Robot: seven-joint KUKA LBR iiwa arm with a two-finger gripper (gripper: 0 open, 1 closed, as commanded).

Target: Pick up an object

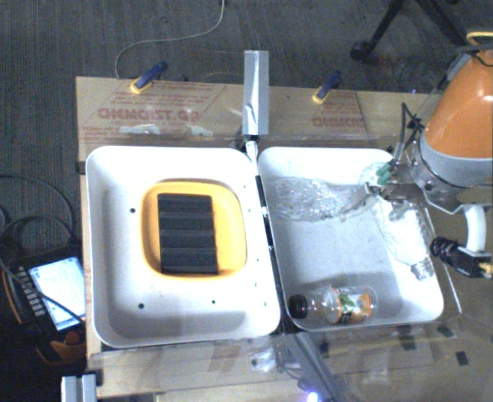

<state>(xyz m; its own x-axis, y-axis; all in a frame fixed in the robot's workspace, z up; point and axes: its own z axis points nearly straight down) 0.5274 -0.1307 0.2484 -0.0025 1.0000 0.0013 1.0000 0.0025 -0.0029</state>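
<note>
The arm (464, 115) enters from the right edge of the view, its orange band and grey wrist housing above the right bin's (313, 266) far right corner. The gripper (378, 184) is hidden in clutter at that corner — whether it is apart or together cannot be told.

Objects in the right bin:
- A crumpled clear plastic piece (309, 198) lies in the far half, just left of the gripper.
- A clear bottle (407, 239) lies along the right wall, near the gripper.
- A capped drink bottle (334, 305) lies on its side at the near wall — well apart from the gripper.

The left bin (112, 224) holds a yellow tray with a black ribbed insert (192, 229).
</note>
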